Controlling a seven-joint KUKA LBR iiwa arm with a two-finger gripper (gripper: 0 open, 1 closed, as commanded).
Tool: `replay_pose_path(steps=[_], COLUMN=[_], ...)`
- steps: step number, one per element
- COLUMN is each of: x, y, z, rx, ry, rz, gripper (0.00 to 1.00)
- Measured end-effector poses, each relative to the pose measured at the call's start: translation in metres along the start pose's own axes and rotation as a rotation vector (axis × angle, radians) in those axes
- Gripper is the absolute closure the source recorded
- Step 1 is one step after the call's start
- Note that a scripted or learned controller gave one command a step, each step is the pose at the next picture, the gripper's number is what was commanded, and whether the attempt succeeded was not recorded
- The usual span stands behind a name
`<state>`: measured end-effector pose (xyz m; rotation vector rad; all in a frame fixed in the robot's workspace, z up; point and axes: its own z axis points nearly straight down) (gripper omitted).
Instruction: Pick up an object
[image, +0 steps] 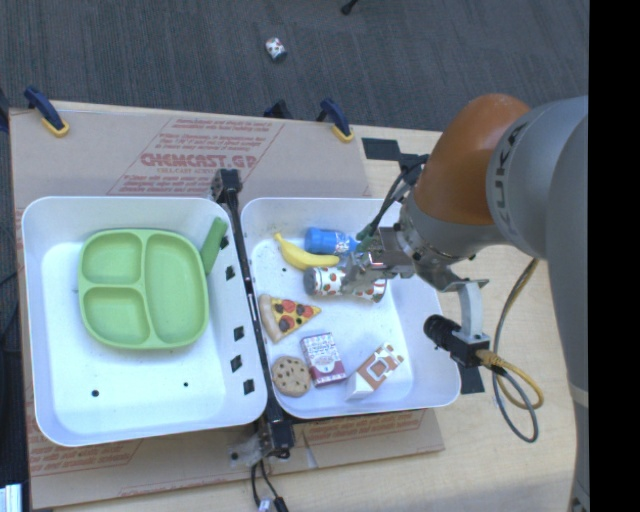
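Can (327, 281) lying sideways, long axis left-right, tool (366, 272) beside it

Arm (500, 180) bent low, claw (362, 275) lowered

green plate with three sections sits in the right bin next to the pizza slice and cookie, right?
Not quite. The camera view shows the green plate in the left bin, with a green object against its upper right edge. The pizza slice and cookie lie in the right bin.
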<state>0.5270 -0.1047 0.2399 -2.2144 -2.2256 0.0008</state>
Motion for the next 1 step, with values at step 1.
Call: replay_pose_path(steps=[1], x=[0.0497], y=[-0.0296], z=[-0.0027], rx=[0.001], ry=[0.0], rz=[-0.001], gripper=[1.0])
